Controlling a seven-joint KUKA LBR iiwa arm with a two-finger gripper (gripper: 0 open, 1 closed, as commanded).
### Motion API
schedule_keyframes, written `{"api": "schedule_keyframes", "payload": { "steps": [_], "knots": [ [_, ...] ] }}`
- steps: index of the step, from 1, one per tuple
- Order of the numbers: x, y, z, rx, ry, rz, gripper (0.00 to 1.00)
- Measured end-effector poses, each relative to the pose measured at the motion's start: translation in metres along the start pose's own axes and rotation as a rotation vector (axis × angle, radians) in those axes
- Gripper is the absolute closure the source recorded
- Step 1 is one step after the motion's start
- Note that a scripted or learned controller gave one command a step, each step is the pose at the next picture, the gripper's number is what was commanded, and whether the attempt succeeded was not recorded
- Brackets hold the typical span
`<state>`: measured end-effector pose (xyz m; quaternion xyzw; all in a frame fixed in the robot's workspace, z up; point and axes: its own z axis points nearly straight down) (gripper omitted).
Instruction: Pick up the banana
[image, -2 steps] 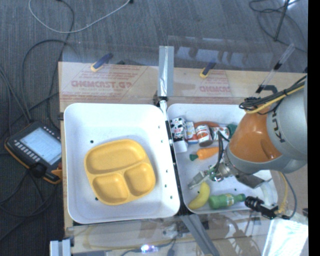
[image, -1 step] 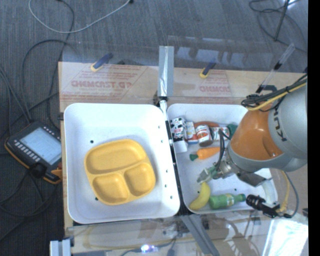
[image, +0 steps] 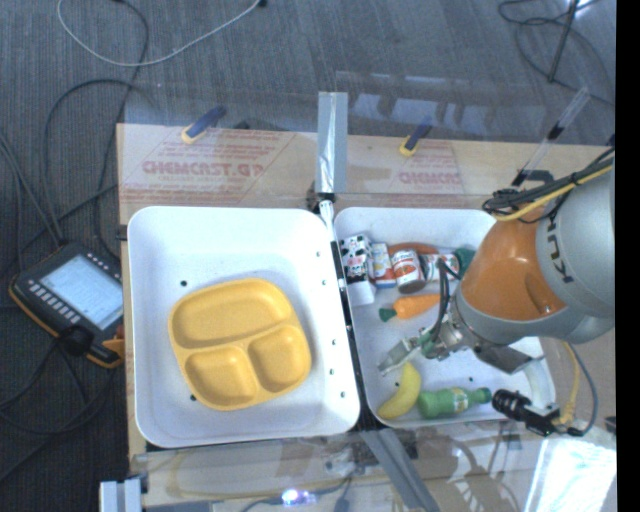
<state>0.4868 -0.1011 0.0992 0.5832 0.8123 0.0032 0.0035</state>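
Observation:
The yellow banana (image: 399, 393) lies curved near the front edge of the right bin (image: 540, 385), its tip touching a green bottle (image: 452, 402). My gripper (image: 408, 355) hangs just above the banana's upper end, reaching in from the right under the orange wrist band. Its fingers (image: 392, 360) are spread open with nothing between them. The banana rests on the bin floor, free of the gripper.
In the right bin, an orange carrot (image: 416, 307) lies behind the gripper, and a row of small cans and cartons (image: 388, 264) lines the back wall. The left bin (image: 150, 250) holds a yellow divided tray (image: 238, 342). A pendant (image: 70, 295) sits left of the bench.

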Motion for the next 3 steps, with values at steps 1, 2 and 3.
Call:
{"api": "schedule_keyframes", "payload": {
  "steps": [1, 2, 3],
  "knots": [
    [0.026, 0.006, -0.084, 0.011, 0.004, -0.129, 0.00],
    [0.000, -0.001, 0.010, 0.002, 0.001, -0.371, 0.00],
    [0.001, 0.001, 0.000, -0.003, 0.000, -0.371, 1.00]
  ]
}}
